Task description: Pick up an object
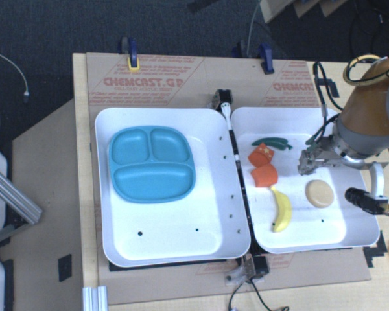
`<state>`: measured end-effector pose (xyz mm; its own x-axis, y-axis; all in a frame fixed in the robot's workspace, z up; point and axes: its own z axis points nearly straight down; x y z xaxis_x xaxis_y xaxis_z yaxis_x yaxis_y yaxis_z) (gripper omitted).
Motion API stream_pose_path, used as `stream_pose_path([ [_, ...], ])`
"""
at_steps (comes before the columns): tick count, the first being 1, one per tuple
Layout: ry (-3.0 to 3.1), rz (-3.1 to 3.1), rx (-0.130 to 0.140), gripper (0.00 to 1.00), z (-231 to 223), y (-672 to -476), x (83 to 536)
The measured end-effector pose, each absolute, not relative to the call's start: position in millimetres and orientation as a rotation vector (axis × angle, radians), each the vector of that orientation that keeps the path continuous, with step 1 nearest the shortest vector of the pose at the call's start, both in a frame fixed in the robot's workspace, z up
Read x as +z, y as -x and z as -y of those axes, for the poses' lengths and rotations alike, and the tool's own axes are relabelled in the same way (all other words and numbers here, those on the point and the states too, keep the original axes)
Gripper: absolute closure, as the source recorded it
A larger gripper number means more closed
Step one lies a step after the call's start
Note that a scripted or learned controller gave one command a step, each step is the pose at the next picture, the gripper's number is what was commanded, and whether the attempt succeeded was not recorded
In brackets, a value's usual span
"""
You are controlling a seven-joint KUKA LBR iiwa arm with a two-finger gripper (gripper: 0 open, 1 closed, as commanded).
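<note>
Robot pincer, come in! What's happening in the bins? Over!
Pincer over right bin, nothing visibly held. Banana, red pieces, tan disc untouched. Blue plate left bin.

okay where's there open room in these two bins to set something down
Left bin: bare floor below and right of the blue divided plate. Right bin: a bare strip along the near edge, below the banana and round cookie. Crowded around the red pieces, green item and gripper.
</note>
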<state>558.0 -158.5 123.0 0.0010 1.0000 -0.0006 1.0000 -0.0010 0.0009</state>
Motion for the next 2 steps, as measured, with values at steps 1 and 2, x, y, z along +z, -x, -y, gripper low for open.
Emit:
stream_pose_path([
  [1,-2.216,-2.218,0.004,1.00,160,-568.5,172],
  [2,-2.216,-2.217,0.005,1.00,163,-559.7,226],
])
